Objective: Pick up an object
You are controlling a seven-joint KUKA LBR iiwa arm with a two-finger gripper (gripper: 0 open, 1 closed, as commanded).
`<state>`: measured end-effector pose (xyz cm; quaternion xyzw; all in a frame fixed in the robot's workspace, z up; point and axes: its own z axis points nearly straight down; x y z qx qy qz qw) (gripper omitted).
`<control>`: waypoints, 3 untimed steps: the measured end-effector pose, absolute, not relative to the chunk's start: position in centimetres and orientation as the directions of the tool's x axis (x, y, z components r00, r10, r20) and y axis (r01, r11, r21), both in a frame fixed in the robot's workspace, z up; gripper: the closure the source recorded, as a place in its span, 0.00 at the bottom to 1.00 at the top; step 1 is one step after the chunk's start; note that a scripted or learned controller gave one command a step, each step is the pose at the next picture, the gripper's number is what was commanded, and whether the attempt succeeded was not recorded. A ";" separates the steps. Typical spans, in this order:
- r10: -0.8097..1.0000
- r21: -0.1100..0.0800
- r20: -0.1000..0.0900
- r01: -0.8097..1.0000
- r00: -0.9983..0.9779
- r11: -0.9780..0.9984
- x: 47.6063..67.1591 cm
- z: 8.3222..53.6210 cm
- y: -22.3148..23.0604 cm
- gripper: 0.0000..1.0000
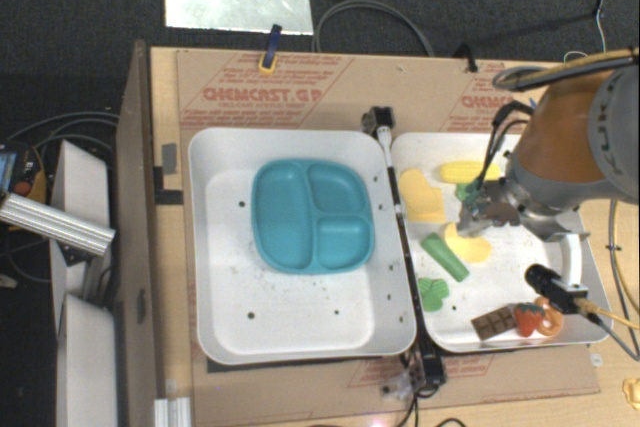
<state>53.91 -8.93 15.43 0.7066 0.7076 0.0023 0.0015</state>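
The right bin (585, 335) holds several small toy foods. My gripper (478, 212) hangs low in the middle of this bin, right above a pale yellow piece (474, 247) and just right of a yellow block (422, 196). A yellow banana-like piece (460, 172) lies behind the gripper, partly hidden by it. A green stick (444, 256) lies at a slant to the gripper's front left, with a small green piece (433, 292) nearer the front. A brown bar (493, 322) and a red-orange piece (536, 318) rest at the front edge.
The left bin (225, 315) holds a blue divided plate (312, 216). The grey and orange arm (570, 140) covers the right bin's right side. A black divider clip (379, 122) sits between the bins at the back. Cables run along the bench's right edge.
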 end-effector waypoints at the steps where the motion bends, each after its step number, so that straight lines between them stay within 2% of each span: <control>1: 1.000 0.005 0.001 1.000 -0.001 0.001 53.9 15.4 -8.9 0.00; 2: 1.000 0.004 0.004 1.000 -0.001 0.001 54.8 8.6 -9.5 0.00; 3: 1.000 0.016 0.002 1.000 -0.003 0.003 55.1 10.1 -9.5 1.00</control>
